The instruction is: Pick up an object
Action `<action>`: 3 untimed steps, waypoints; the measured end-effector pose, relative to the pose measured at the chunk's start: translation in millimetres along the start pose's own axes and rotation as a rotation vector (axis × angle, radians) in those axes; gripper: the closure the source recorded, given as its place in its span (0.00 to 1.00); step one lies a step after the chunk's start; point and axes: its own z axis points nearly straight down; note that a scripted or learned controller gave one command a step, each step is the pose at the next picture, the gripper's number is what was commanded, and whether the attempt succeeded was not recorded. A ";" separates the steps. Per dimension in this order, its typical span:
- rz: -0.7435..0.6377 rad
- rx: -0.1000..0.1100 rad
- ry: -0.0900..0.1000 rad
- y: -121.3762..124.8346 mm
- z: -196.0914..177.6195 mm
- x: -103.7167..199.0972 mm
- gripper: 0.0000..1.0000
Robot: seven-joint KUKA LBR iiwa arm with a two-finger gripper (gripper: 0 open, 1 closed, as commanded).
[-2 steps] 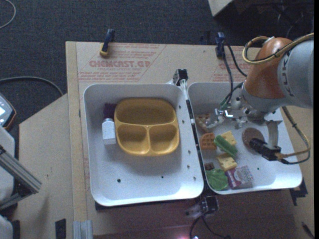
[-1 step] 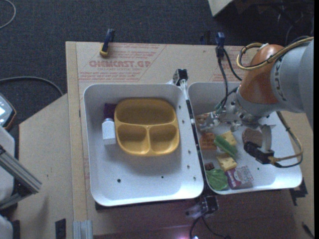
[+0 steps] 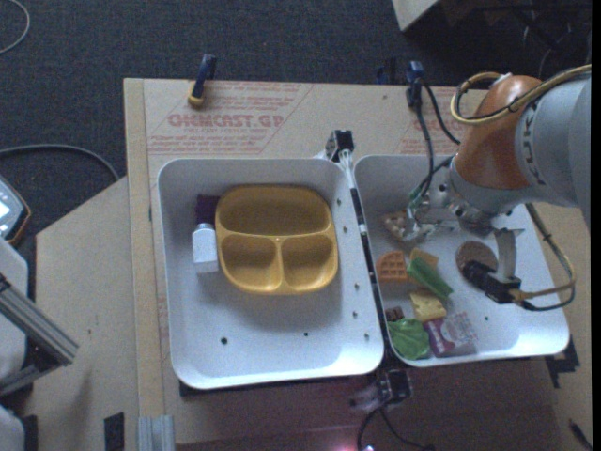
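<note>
Nearest the lens, the grey arm with its orange band is seen reaching in from the right of the frame. Its gripper is held low over the upper left part of the right bin; whether it is released or clenched cannot be told, as its tip is blurred against the clutter. Just left of it a pale brown item is seen on the bin floor, its shape hard to make out, and whether the two touch cannot be told. Eight loose things are counted in this bin: that item, one waffle, one green piece just beside the waffle, one yellow block, one small dark scrap, one green leaf-like piece, one pink packet and one brown disc. Three things are held in the left bin: one yellow divided plate, one white bottle just beside its left edge, and one dark purple thing above the bottle, too dark to identify. One blue and yellow clamp is set at the upper edge of the board.
</note>
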 end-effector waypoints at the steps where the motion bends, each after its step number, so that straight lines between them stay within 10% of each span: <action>1: -0.001 0.005 -0.005 4.7 -44.1 -3.9 1.00; 3: -0.002 0.005 -0.005 13.7 -125.0 1.5 1.00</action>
